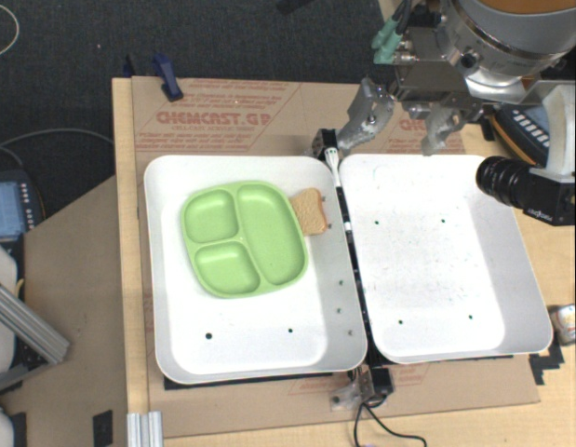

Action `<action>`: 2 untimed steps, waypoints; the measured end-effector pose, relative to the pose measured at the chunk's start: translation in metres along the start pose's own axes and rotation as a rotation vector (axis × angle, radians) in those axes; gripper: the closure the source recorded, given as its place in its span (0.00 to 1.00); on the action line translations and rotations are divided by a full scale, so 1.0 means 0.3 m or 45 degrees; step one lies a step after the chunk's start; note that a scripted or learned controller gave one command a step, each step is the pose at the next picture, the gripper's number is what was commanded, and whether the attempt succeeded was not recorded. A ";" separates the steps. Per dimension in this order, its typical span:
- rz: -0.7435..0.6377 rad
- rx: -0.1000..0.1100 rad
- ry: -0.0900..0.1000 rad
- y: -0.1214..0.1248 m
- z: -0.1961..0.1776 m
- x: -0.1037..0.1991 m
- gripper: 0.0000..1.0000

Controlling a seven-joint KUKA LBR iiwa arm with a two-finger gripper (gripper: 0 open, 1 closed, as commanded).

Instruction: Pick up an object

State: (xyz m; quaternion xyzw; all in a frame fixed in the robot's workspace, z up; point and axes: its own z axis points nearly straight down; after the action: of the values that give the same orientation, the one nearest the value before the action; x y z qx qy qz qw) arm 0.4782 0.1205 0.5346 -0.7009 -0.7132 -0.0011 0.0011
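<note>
The gripper (395,122) hung wide apart, holding nothing, above the far rim of the right bin (511,277). Well below and left of it, a tan cracker (311,211) lay touching a green divided plate (244,238) in the left bin (176,324).

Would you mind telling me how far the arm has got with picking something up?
Nothing looks picked up yet. The green divided plate and the tan cracker-like piece beside it both lie in the left bin. The gripper hangs above the far edge of the bins, with nothing between its fingers. Left to do: move over an object, descend, grasp and lift.
</note>
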 end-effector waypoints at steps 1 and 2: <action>0.015 -0.002 -0.002 0.005 -0.001 0.115 0.00; 0.019 -0.003 -0.002 0.006 -0.001 0.169 0.00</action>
State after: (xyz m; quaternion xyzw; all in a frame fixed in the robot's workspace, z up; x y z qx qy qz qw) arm 0.4792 0.1711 0.5351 -0.7062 -0.7080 -0.0011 -0.0002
